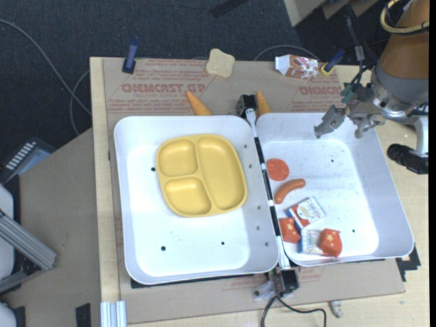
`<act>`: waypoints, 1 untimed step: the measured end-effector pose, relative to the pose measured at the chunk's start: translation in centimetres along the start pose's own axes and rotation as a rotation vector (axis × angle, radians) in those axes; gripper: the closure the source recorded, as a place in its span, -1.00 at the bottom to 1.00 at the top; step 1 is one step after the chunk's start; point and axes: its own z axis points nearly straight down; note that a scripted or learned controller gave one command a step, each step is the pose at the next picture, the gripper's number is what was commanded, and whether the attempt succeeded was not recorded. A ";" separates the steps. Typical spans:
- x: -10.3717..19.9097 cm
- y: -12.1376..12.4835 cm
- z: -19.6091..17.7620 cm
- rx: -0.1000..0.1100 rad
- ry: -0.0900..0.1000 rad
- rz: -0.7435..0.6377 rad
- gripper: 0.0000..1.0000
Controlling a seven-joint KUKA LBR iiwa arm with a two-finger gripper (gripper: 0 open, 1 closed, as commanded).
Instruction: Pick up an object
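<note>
The sausage (289, 190) lay in the right bin (371, 182), just below the red disc (276, 169), its long axis slanting from lower left to upper right. The gripper (346, 123) hovered over that bin's far edge, fingers apparently spread apart and holding nothing.

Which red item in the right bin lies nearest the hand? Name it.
The round red slice, at the top of the cluster by the bin's left wall, lies nearest the hand; the sausage and red-and-white packets lie lower.
</note>
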 end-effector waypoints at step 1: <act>3.7 -6.5 5.3 0.002 0.001 0.000 -1.00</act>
